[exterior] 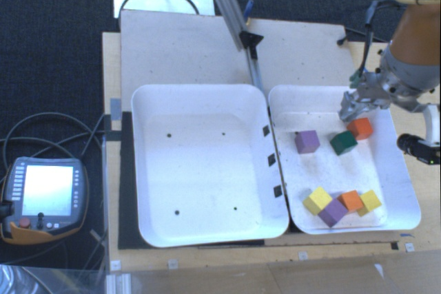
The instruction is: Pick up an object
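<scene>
Nearest the lens, along the front edge of the right bin [408, 213], a cluster of four blocks is seen: a yellow block [318, 200], a purple block [333, 211] touching it, an orange block [352, 200] just behind that, and a second yellow block [370, 201] at the right end. Further back in the same bin, a lone purple cube [307, 141] is found near the bin's left wall, and a green block [343, 142] sits to its right, well apart from the front cluster. An orange-red block [360, 127] is placed just beside the green one, up and to its right, touching or nearly so. The gripper [353, 109] is positioned right above the orange-red block's back edge, low over the bin; jaw opening cannot be told, and no block is seen held. The arm [416, 38] is seen coming in from the right, orange band above the grey wrist. The left bin [141, 148] is set side by side with the right one on the bench [289, 45]. A teach pendant [45, 197] with a lit screen is seen off the bench at far left, cables looped around it.
</scene>
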